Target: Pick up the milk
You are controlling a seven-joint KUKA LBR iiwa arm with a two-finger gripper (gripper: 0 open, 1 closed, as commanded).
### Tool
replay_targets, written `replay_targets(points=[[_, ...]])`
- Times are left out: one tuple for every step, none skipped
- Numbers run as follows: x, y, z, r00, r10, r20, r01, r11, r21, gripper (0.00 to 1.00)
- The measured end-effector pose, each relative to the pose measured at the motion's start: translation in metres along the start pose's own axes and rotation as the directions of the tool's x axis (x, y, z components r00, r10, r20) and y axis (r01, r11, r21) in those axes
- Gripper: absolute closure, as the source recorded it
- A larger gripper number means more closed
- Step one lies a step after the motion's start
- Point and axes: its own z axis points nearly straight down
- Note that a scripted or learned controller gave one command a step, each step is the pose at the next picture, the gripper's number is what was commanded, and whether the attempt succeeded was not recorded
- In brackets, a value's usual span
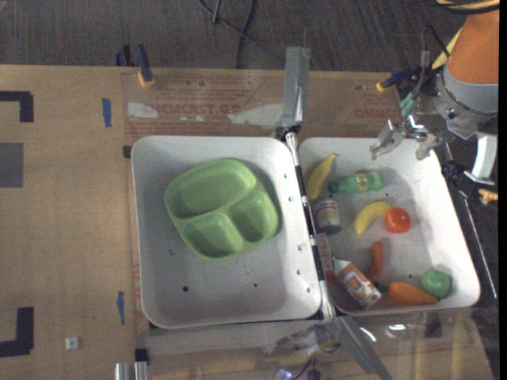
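Your milk (357,284) is the orange-and-white carton lying tilted at the right bin's (462,244) lower left corner. Tool (402,135) hangs upper right, fingers spread, holding nothing.

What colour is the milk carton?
Orange and white; the milk carton shows in the camera view, right bin's near-left corner.

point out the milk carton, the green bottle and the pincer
milk carton (357,284): camera view, middle of its orange and white side, near corner of the right bin.
green bottle (358,183): camera view, on its body, lying on its side.
pincer (402,135): camera view, midway between its fingertips, over the right bin's far edge.
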Motion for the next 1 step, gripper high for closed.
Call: replay_targets(points=[[-0.0034, -0.0430, 0.1595, 1.000, 0.002, 0.000, -0.002, 1.000, -0.001, 0.00]])
